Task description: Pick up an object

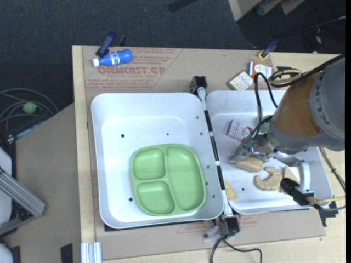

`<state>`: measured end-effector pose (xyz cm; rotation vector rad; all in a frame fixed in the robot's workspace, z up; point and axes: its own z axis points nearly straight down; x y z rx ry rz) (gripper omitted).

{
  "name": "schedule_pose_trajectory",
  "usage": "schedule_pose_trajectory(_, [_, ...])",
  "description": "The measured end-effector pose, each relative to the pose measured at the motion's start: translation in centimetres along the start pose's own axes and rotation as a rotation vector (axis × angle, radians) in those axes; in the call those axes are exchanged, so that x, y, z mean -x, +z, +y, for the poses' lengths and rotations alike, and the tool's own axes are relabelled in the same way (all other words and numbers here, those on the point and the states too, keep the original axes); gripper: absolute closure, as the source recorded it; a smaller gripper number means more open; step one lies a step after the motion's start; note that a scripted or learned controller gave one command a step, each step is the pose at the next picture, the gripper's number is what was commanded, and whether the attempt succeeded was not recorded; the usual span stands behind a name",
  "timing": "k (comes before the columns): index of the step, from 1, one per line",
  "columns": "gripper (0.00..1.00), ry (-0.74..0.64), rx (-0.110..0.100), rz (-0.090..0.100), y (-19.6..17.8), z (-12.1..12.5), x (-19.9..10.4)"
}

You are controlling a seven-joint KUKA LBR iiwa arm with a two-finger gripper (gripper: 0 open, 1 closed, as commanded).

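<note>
On the bench, two white bins sit side by side. Left bin holds a green divided plate, three compartments, lying flat toward the near side. Right bin has the clutter: a small purple-patterned packet near its middle, a tan flat piece and a pale curved piece just beside it toward the near edge, plus a small yellowish bit against the divider.

Arm comes in from the right, low over the right bin, orange band above the wrist. Gripper is down among the objects, tip just above the tan piece and close to the packet. Finger state: can't tell, the tips blur into wiring and clutter, and nothing is clearly between them. Contact with the tan piece also unclear.

Outside the bins: blue-and-white bottle on the far left of the bench, small patterned card and a few bits beyond the right bin.
</note>
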<state>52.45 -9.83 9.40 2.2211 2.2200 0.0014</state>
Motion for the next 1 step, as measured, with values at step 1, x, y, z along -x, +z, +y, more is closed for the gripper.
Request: schedule_pose_trajectory(1, [1.0,-0.003,0.0,0.002,-9.13,2.91,-7.39])
